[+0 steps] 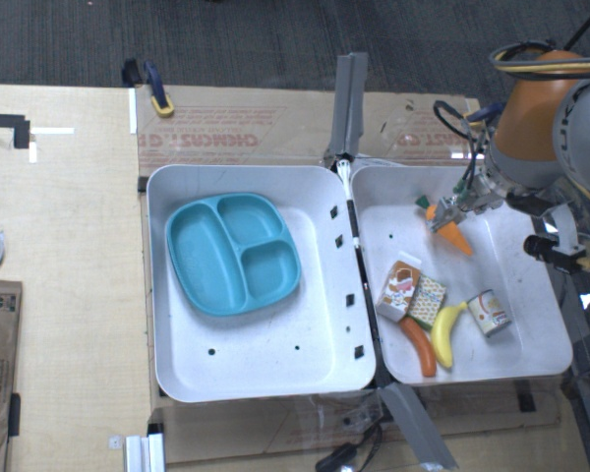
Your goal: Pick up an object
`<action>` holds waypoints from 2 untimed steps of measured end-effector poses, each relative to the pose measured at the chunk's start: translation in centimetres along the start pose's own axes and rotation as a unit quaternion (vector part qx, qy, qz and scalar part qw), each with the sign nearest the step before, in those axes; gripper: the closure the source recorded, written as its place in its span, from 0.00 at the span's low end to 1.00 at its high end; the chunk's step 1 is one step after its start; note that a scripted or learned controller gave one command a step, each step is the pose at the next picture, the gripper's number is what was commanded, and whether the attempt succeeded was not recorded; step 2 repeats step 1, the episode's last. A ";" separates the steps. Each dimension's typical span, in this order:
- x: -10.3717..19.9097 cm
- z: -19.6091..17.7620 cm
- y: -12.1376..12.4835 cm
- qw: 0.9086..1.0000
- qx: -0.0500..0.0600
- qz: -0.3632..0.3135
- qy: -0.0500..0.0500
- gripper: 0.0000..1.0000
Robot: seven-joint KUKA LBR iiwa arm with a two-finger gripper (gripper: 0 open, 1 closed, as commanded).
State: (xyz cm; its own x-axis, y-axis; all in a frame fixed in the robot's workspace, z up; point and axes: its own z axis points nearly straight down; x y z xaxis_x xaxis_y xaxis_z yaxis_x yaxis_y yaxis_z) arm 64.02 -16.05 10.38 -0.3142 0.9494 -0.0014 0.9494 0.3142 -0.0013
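1. Camera view: the gripper is down in the right bin, closed on a toy carrot.
2. Toy banana lies at the carrot's six o'clock.
3. The left bin carries a blue plate.

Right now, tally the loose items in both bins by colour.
Blue: 1, three-compartment plastic plate
Orange: 2, toy carrot, long sausage-shaped piece
Yellow: 1, toy banana
Printed packaging: 3, small carton, green-yellow packet, small can
Total: 7

Divided plate in left bin
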 end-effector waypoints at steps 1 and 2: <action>8.7 -13.0 0.9 1.000 0.001 0.030 0.001 1.00; 8.7 -13.0 0.9 1.000 0.001 0.030 0.001 1.00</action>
